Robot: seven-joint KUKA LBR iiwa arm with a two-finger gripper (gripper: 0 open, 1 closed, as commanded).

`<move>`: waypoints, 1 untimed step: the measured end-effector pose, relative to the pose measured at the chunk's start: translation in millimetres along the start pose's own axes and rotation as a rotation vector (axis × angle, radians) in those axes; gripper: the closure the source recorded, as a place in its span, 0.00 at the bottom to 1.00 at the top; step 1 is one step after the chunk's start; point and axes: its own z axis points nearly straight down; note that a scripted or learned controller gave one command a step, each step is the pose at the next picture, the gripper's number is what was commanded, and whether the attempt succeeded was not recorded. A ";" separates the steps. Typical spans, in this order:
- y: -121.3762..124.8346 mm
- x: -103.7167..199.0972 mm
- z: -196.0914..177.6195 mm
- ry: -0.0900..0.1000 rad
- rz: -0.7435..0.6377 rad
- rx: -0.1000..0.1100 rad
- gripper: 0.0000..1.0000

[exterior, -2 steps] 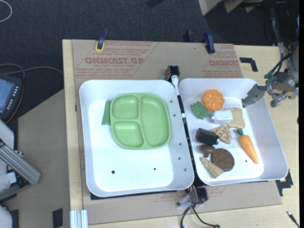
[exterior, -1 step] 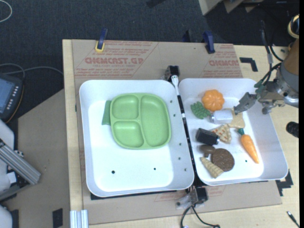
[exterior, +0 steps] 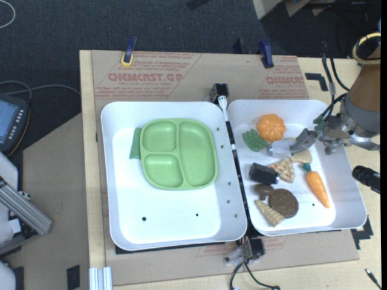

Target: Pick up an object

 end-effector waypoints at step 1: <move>-7.1 -7.4 53.1 0.000 0.001 0.000 0.00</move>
